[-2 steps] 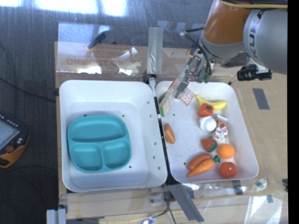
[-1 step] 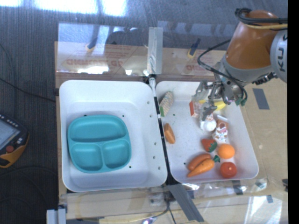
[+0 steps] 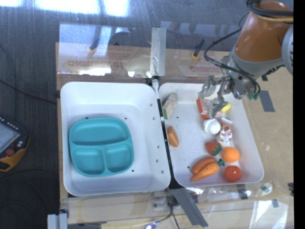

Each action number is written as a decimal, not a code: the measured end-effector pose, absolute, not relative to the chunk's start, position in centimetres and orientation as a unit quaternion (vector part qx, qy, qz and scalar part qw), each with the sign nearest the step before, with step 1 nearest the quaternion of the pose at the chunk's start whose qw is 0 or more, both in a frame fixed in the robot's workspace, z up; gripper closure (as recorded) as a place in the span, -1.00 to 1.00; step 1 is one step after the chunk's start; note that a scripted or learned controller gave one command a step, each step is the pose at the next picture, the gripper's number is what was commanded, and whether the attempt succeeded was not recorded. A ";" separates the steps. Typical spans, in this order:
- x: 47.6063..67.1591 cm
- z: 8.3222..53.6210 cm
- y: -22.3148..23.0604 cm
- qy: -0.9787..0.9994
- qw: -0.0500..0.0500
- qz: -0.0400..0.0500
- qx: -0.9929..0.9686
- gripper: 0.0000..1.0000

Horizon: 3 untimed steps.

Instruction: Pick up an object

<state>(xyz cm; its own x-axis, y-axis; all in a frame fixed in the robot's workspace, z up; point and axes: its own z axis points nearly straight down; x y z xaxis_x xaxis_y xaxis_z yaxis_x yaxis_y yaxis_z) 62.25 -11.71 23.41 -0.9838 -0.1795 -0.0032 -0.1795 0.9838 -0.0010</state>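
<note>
Carrots point(image 3: 205, 169) near the front of the right bin point(image 3: 255, 173), two lying side by side touching, long axis slanting, tips toward the front-left. Probably light, stiff plastic, a bit slick; best pinched across the middle. Gripper point(image 3: 215, 99) hung over the bin's back, by a red-and-white carton point(image 3: 203, 108); couldn't tell how wide.
</note>
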 end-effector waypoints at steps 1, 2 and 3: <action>56.6 18.4 -5.9 0.999 0.001 0.001 -0.040 1.00; 63.2 23.8 -4.4 0.999 0.002 0.001 -0.033 1.00; 53.6 19.0 -12.0 0.997 0.000 -0.001 -0.081 1.00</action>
